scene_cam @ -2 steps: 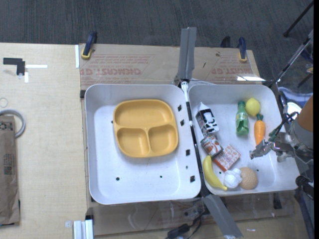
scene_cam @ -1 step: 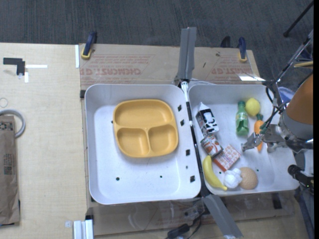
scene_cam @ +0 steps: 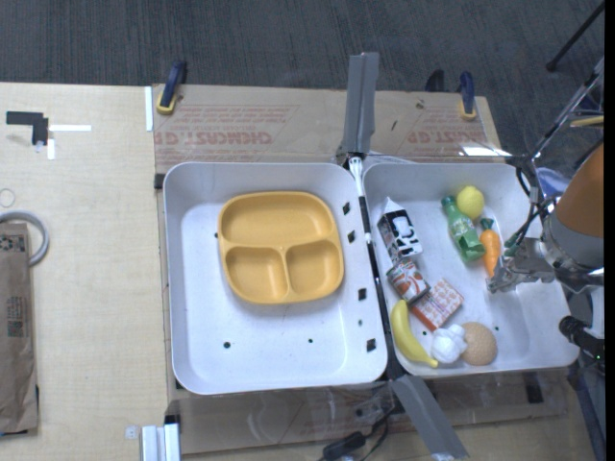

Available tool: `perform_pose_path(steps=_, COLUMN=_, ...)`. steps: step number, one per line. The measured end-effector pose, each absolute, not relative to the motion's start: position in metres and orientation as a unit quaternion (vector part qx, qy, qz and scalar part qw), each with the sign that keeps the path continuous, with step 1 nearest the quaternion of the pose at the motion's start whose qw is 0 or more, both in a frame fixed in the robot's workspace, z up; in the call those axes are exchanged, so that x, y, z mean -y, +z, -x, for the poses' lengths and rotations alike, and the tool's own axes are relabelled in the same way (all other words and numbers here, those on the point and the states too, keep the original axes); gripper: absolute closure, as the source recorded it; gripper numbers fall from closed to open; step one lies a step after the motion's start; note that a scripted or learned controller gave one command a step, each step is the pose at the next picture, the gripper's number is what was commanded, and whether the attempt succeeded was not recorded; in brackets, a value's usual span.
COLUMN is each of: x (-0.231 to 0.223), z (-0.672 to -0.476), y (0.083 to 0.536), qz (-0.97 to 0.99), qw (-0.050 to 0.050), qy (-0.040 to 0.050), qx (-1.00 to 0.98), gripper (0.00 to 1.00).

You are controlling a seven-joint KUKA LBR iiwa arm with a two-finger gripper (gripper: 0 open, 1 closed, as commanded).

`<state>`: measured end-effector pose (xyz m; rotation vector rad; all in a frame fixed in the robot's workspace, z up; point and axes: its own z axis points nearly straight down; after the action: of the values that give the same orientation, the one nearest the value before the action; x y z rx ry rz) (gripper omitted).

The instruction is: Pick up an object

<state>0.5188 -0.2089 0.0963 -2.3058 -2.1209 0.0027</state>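
The right bin [scene_cam: 538,339] holds several items. A lemon [scene_cam: 470,201], a green bottle [scene_cam: 462,229] and an orange carrot [scene_cam: 491,246] lie at its back right. A black-and-white carton [scene_cam: 399,233], a small can [scene_cam: 406,279] and an orange box [scene_cam: 439,303] sit along its left side. A banana [scene_cam: 408,334], a white lump [scene_cam: 447,342] and a brown round item [scene_cam: 479,344] lie at the front. My gripper [scene_cam: 504,275] is low in this bin, just below the carrot's lower tip and right of the orange box. Nothing shows held in it.
A yellow three-part plate [scene_cam: 282,246] lies in the left bin [scene_cam: 192,353]. A grey divider bar [scene_cam: 361,104] stands at the back between the bins. The arm's orange band [scene_cam: 586,200] and cables hang over the right bin's right rim.
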Motion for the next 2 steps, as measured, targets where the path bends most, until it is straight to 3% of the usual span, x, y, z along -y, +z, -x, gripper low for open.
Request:
perform_pose_path(steps=1, x=0.1869, z=-0.5298, y=0.1968, qz=0.761, qw=0.001, qy=0.002, qx=0.649, gripper=1.0)
perform_pose_path(steps=2, x=0.1872, z=-0.5302, y=0.2031, qz=0.76, qw=0.002, qy=0.0042, qx=0.65, gripper=1.0)
